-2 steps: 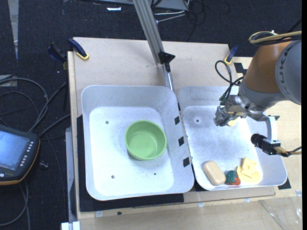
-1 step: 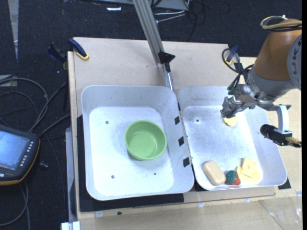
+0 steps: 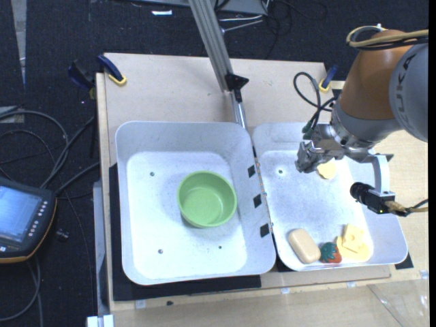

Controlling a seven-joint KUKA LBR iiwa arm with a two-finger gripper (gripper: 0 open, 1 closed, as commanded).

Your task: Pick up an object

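Camera view looks down on a table (image 3: 177, 80) carrying two white bins, and the right bin (image 3: 286, 142) serves as the landmark here. The pincer (image 3: 308, 159) hangs over that bin's upper half, and whether it is open or closed on anything cannot be told from this angle. Touching its lower right side sits a small pale yellow piece (image 3: 328, 172), the likeliest thing to be picked. It could be the target, but nothing shows it held.

The risk, as I judge it, is a miss: the piece is small and lies off to one side of the pincer (not beneath it), so a descent could nudge it away rather than trap it.

Along the bin's lower edge lie a tan oblong (image 3: 304, 244), a red and green item (image 3: 330, 252) and a yellow block (image 3: 355, 242), close together. The left bin (image 3: 136, 182) holds a green bowl (image 3: 207, 199).
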